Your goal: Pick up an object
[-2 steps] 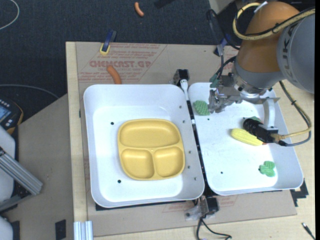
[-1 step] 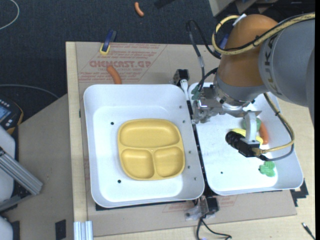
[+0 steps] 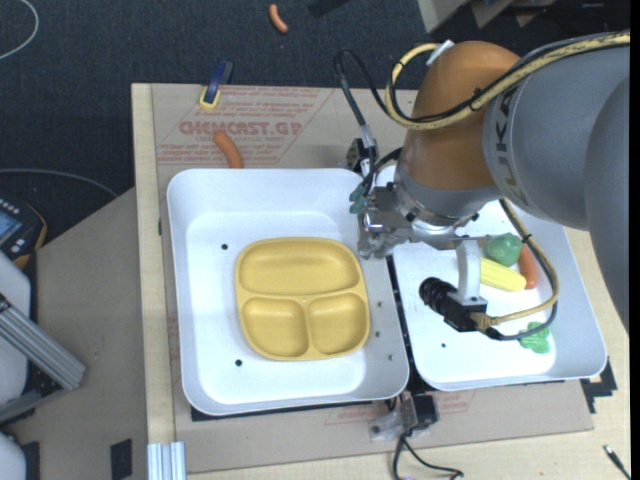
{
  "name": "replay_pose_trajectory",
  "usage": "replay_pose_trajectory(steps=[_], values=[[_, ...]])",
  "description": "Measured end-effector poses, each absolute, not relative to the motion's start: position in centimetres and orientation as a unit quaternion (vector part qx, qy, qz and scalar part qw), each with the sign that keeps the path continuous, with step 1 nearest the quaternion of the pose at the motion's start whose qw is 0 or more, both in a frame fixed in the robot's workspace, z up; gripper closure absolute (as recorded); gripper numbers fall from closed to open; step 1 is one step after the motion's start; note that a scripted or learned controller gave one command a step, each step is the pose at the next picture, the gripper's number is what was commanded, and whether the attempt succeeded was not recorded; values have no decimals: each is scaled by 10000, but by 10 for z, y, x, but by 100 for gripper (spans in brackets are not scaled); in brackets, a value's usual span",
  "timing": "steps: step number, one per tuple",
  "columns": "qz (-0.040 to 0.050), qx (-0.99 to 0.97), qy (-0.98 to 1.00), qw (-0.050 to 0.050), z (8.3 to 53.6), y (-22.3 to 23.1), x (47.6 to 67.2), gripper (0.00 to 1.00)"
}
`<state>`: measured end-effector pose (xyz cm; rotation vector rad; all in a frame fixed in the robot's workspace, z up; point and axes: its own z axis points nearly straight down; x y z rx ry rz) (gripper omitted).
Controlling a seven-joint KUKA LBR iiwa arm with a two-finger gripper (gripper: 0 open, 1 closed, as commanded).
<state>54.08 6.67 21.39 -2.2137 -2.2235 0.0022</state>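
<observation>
A yellow three-compartment plate (image 3: 302,297) lies in the middle of the left bin (image 3: 195,268). In the right bin (image 3: 470,366) a yellow corn-like piece (image 3: 503,277) lies next to a green piece (image 3: 505,248) and an orange carrot (image 3: 527,266). Another small green piece (image 3: 538,341) lies near that bin's front right corner. My gripper (image 3: 373,230) hangs over the wall between the two bins, just right of the plate's far right corner. The arm's bulk hides the back of the right bin. Nothing shows between the fingers.
On the cardboard behind the bins lie an orange sausage-shaped piece (image 3: 229,149) and a blue and yellow tool (image 3: 214,85). A small orange piece (image 3: 278,17) lies on the dark floor beyond. Cables hang around the wrist.
</observation>
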Motion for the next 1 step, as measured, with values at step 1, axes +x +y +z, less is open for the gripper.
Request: replay_pose_trajectory(steps=[1], values=[[8,-7059,-7083,19,219,94,522,100]])
